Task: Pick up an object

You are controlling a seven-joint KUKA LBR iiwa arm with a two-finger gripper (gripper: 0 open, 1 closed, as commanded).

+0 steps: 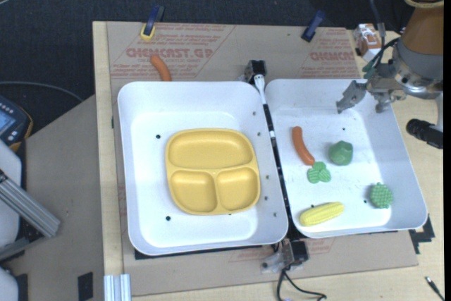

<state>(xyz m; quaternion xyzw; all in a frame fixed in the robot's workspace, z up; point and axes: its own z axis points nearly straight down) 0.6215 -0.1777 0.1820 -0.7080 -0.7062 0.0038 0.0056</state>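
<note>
Sausage [303, 145] is my likeliest pick: it lies in the right bin [402, 151] near the left wall, slanting toward the front, clear of the rest on its upper end. Just below its lower end sits a broccoli [318, 173], and beside that, toward the middle, a round green piece [342, 153]. A corn cob [322, 213] rests along the front edge, and a knobbly green piece [380, 195] lies near the front right corner.

My pincer [363, 98] hangs over the back of that bin, toward its right side, well apart from every item. Its two fingers stand apart with nothing between them, so I hold nothing yet.

I judge this to be the approach step: no grasp is begun, and the choice of target is open. The next move calls for carrying the pincer forward and left across the bin until it is over one item, turning the fingers to straddle its short side, then dropping straight down. For the sausage that means crossing its width (the broccoli crowds its lower end, so the upper half is safer).

The left bin [141, 173] holds a yellow tray [211, 170] with three compartments. A second sausage [161, 68] lies on the board [211, 46] behind that bin.
</note>
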